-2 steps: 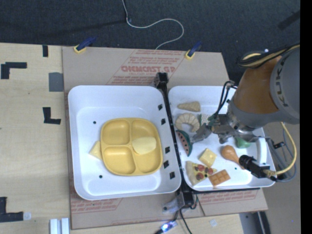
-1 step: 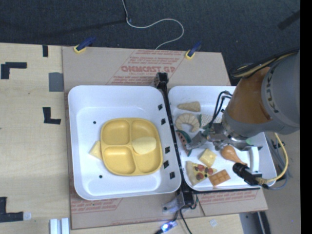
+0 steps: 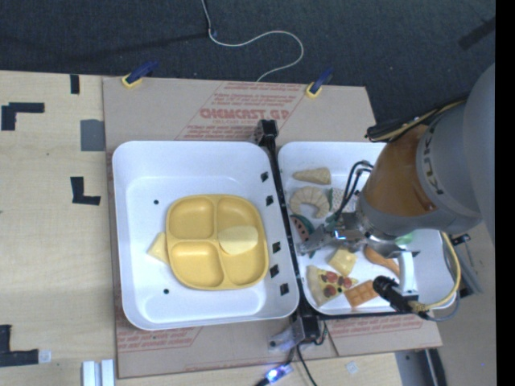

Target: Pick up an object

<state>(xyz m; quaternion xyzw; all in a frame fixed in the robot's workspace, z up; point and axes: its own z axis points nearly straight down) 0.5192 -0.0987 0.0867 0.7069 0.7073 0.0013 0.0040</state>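
The right bin point(image 3: 430, 292) holds several toy foods: a tan bread wedge point(image 3: 312, 175), a pale curled shrimp point(image 3: 310, 202), a watermelon slice point(image 3: 301, 225), a yellow cheese cube point(image 3: 343, 261), a pizza slice point(image 3: 326, 284), an orange cracker point(image 3: 361, 293) and an orange piece point(image 3: 382, 257). My gripper point(image 3: 319, 240) hangs low over the bin's left part, just below the watermelon slice and above the pizza slice. The wrist and arm hide the bin's middle. I see nothing clearly held.
In the left bin point(image 3: 129, 183) lies a yellow divided plate point(image 3: 197, 260) with a pale yellow slice point(image 3: 239, 239) in its right compartment. A yellow wedge point(image 3: 157, 248) pokes out at the plate's left edge. A black divider point(image 3: 278, 207) separates the bins.
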